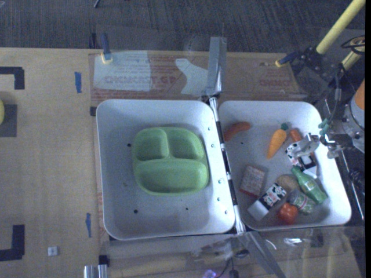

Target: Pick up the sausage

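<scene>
- The sausage [236, 130] lies in the right bin [261, 110], near its upper left corner, close to the wall between the two bins, with nothing touching it.
- The gripper [331, 139] is at the right bin's right rim, well apart from the sausage; whether its fingers are apart or together cannot be told.
- A carrot [276, 143] lies right of the sausage, slanted, its green top pointing up.
- A green bottle [308, 185] lies lower right in the same bin, beside a tomato [288, 213].
- A small brown packet [253, 180] and a black and white carton [268, 200] lie in the bin's lower middle.
- The left bin [113, 167] holds a green tray [170, 160], set in its middle.
</scene>
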Robot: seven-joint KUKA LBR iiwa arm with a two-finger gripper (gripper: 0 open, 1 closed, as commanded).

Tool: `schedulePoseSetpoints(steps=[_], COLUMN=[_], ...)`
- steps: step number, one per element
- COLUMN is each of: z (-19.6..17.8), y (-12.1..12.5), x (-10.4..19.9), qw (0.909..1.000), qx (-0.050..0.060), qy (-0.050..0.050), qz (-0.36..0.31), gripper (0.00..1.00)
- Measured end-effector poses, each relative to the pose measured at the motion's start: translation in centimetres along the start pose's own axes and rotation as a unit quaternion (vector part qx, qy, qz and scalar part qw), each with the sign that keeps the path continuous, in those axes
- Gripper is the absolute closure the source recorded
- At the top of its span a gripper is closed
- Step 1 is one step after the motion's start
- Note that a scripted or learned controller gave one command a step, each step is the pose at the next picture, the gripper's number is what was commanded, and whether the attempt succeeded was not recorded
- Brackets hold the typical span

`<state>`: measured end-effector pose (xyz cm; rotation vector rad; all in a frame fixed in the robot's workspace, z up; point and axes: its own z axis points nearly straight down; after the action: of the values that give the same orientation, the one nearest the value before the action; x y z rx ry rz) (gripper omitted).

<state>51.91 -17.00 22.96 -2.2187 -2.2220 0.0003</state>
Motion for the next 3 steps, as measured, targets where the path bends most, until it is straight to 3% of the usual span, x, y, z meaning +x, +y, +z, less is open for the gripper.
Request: schedulePoseSetpoints(steps=[1,2,3], z=[11.7,14.4,14.1], y=[7.0,12.3,14.3], x=[4.4,6.7,6.7], qw=[0.9984,0.9989,0.9949], qx=[0.000,-0.002,0.012], qy=[-0.001,-0.001,-0.002], qz=[0.056,0.048,0.100], gripper=[0.00,0.00,0.00])
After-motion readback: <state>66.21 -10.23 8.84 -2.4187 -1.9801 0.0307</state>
